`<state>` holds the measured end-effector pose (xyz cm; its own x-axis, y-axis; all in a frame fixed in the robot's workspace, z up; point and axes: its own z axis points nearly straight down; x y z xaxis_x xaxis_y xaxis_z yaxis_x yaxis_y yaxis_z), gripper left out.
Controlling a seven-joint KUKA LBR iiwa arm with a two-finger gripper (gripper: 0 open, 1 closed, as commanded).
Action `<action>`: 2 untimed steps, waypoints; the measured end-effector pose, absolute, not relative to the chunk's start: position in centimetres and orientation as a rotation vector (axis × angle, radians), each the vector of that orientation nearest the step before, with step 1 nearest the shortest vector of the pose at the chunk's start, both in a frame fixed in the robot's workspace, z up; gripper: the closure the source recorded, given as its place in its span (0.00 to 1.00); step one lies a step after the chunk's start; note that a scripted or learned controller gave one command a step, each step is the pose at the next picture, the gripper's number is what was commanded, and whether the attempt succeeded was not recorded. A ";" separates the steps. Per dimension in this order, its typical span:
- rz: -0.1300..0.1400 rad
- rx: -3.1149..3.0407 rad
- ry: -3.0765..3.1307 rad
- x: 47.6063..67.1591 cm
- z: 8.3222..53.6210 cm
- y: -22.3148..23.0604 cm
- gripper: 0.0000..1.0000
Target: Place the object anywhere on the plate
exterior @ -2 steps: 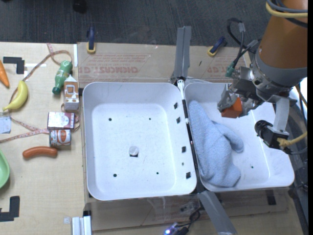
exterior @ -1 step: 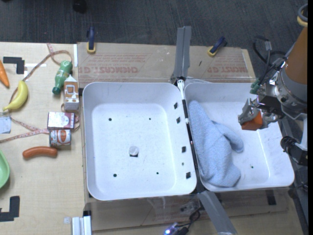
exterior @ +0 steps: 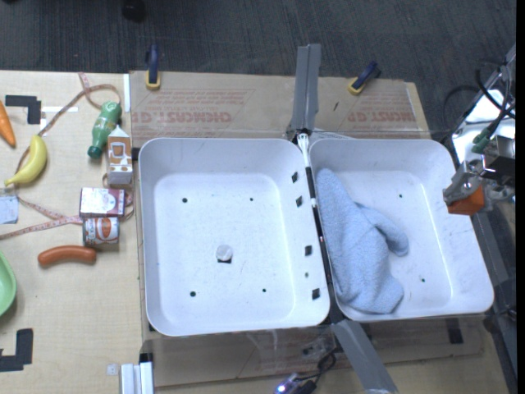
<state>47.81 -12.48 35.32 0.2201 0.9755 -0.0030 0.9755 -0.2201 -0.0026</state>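
A: The thing nearest the camera is the front rim of the left bin (exterior: 238,328). A small grey round piece (exterior: 224,254) lies on that bin's floor, a bit toward the front.

B: And the right bin (exterior: 447,220)?

A: A light blue cloth (exterior: 361,249) lies in it, bunched up along its left side, touching the wall between the two bins.

B: Which one is the task's object?

A: That is hard to tell. It may be the cloth or the small piece. A green plate edge (exterior: 5,284) peeks in at the far left of the surface (exterior: 57,310), well apart from both bins. If that is the plate, it is a long way from the arm.

B: Where is the arm?

A: The arm (exterior: 484,175) sits at the right edge, just over the right bin's outer rim. Its orange band (exterior: 464,203) shows there. The tool itself is too hidden to tell if it is apart or together, and nothing is seen held in it.

B: What could go wrong?

A: The cloth is soft and floppy, so a pinch may catch only a fold and it may slip out. The small piece is flat and tiny, so the tool may miss it. The long reach over both bins could drop whatever gets carried
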 end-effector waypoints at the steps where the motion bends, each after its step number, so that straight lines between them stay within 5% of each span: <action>1: 0.005 -2.405 -2.022 47.9 39.1 -5.5 1.00; 2: 0.005 -2.174 -2.269 47.8 42.1 -9.9 1.00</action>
<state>47.85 -9.85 42.12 -0.0427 0.9991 -0.0027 0.9991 0.0427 -0.0014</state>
